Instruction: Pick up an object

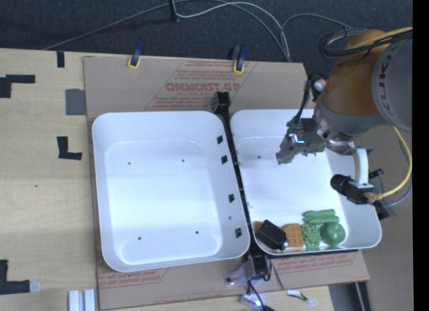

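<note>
The gripper point(289, 150) hangs over the upper middle of the right bin point(268, 125), and from where I stand I can't make out how it is set or whether it carries anything. The objects sit well away from it along the bin's near edge: a black object point(271, 234), an orange block point(292, 235), and green toys point(322, 228) bunched in the corner.

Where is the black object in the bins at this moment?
The black object lies in the right bin, at its near left corner, next to the divider and just left of an orange item and green items.
</note>
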Tool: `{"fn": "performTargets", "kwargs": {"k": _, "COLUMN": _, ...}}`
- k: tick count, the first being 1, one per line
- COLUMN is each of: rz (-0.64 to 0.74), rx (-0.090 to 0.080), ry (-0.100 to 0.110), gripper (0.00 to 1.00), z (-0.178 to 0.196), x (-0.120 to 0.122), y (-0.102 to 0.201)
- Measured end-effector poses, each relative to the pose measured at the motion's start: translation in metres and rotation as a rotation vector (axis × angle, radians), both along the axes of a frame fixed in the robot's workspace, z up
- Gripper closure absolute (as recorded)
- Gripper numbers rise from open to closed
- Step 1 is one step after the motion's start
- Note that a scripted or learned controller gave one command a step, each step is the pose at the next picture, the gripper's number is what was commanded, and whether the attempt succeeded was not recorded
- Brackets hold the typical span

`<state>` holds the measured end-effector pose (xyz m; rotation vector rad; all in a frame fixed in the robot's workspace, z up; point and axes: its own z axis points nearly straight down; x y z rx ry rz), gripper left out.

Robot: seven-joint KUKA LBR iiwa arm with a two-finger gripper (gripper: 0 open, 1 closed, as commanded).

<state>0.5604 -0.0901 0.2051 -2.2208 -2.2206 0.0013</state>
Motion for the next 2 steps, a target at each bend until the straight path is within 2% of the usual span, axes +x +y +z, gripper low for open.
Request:
{"fn": "performTargets", "kwargs": {"k": 1, "rz": -0.047, "rx": 0.000, "ry": 0.000, "gripper": 1.00, "z": -0.008, "x": 0.009, "y": -0.013}}
{"fn": "performTargets", "kwargs": {"k": 2, "rz": 0.001, "rx": 0.000, "ry": -0.001, "gripper": 1.00, "z": -0.003, "x": -0.038, "y": 0.015}}
